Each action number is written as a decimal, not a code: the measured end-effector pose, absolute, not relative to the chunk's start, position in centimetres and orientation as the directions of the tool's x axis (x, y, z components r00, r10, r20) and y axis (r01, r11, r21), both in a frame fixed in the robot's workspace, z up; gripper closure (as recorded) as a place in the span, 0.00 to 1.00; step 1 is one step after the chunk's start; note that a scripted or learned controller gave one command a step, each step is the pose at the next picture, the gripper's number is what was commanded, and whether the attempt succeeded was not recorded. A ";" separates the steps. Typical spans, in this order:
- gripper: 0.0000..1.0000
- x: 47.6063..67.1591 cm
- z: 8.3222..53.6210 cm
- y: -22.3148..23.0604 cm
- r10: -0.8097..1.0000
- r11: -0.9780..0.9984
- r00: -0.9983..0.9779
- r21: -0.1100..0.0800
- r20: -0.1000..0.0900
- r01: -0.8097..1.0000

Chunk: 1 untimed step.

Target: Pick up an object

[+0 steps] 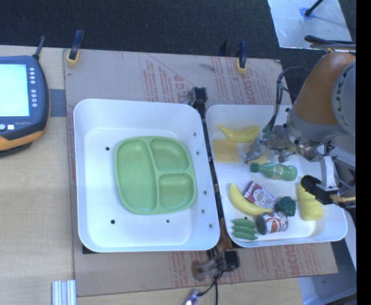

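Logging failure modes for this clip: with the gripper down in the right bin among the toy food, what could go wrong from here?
1. The gripper sits between the upper banana and the green bottle, so it may close on neither or nudge both.
2. The bottle lies on its side and could roll away.
3. The lower banana, packet and can lie crowded together, so a grasp there may catch two items.

Bench (pixel 33 189) with two white bins (pixel 90 221)

Green bottle (pixel 274 170) lies on its side among toy foods in the right bin (pixel 338 230).
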<state>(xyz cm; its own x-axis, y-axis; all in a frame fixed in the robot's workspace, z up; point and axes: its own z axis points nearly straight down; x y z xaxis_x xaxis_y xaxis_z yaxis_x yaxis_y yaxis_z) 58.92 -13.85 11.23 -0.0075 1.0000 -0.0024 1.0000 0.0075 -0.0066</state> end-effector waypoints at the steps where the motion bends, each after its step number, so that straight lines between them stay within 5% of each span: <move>1: 0.00 61.8 9.2 -14.4 1.000 0.006 -0.006 -0.003 -0.001 1.000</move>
<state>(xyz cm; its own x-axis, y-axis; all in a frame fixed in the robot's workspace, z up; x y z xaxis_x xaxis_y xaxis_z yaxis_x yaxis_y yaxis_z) 61.83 -14.42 9.16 -0.0060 1.0000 -0.0007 1.0000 0.0060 -0.0027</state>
